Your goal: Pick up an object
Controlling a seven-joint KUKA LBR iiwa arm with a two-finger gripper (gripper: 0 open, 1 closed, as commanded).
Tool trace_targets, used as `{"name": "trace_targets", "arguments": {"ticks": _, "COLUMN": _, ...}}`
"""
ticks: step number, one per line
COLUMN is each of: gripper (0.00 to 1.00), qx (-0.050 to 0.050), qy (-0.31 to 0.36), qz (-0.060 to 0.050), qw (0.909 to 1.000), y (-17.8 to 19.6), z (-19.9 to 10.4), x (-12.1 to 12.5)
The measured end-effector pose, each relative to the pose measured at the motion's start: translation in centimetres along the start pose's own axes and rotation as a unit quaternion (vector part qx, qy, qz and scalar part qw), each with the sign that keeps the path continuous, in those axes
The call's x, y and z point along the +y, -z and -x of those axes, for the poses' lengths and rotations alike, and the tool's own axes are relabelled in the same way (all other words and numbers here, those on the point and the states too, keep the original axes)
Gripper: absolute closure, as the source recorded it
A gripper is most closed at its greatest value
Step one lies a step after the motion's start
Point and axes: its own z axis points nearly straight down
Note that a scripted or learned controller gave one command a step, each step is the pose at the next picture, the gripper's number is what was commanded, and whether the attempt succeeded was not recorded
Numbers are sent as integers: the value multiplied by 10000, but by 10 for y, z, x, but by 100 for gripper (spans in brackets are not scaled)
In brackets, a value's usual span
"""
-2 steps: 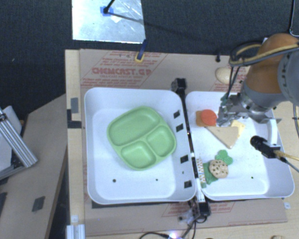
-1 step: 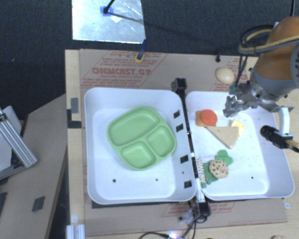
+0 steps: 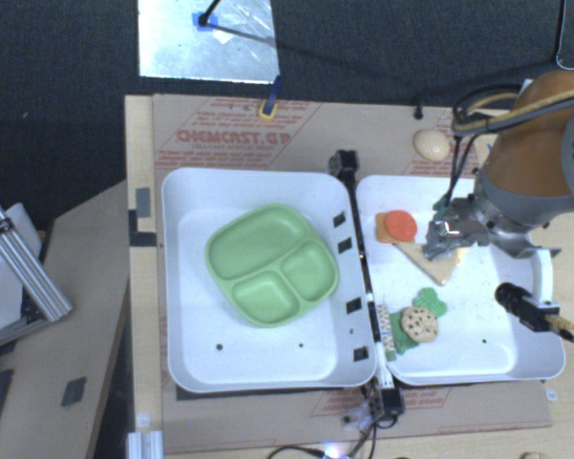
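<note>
In the right bin (image 3: 478, 352) lie a flat pizza-slice toy (image 3: 411, 240) with a red-orange disc on it, a brown cookie (image 3: 420, 325) and a small green leafy piece (image 3: 429, 303). My gripper (image 3: 444, 241) hangs low over the tan tip of the pizza slice, near the bin's middle. The arm's grey wrist and orange band come in from the right and cover the bin's upper right part. A light green divided plate (image 3: 271, 263) rests in the left bin (image 3: 196, 347).
A beige egg-shaped object (image 3: 431, 144) sits on the cardboard behind the right bin. A black cylindrical part (image 3: 521, 307) sticks out over the right bin's right side. A black clip divider (image 3: 359, 275) runs between the bins. A silver sheet (image 3: 208, 27) lies at the back.
</note>
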Motion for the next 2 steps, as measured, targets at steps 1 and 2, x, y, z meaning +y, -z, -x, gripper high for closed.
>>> {"name": "trace_targets", "arguments": {"ticks": 1, "gripper": 100, "qx": 2, "qy": -6, "qz": -7, "qw": 10000, "y": -6, "z": -12, "x": -48}}
{"name": "trace_targets", "arguments": {"ticks": 2, "gripper": 100, "qx": -3, "qy": 14, "qz": 21, "qw": 10000, "y": 8, "z": -20, "x": -55}}
